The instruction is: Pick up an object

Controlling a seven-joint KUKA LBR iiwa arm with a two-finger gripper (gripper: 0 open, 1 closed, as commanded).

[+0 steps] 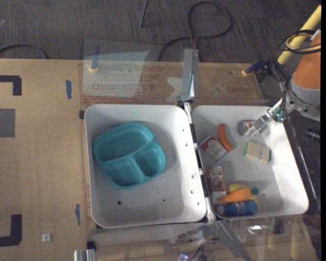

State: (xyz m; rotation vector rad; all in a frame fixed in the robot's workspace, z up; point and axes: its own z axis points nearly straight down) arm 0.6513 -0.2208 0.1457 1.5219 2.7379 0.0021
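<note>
Pincer (261,124) is hovering at the right bin's (300,191) far edge, its fingers closing around a small silver-grey can with a red patch (246,127). Behind it, the grey arm with its orange band (307,71) is slanting in from the upper right

Dark grey carpet floor (76,25), black cables (209,15); tan bench top (41,153).

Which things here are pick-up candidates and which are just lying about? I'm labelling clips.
Job: hand; small can; orange sausage; cracker packet; small carton; carrot; blue bottle.

Lying about: teal divided plate; blue tape; black cable.
</note>
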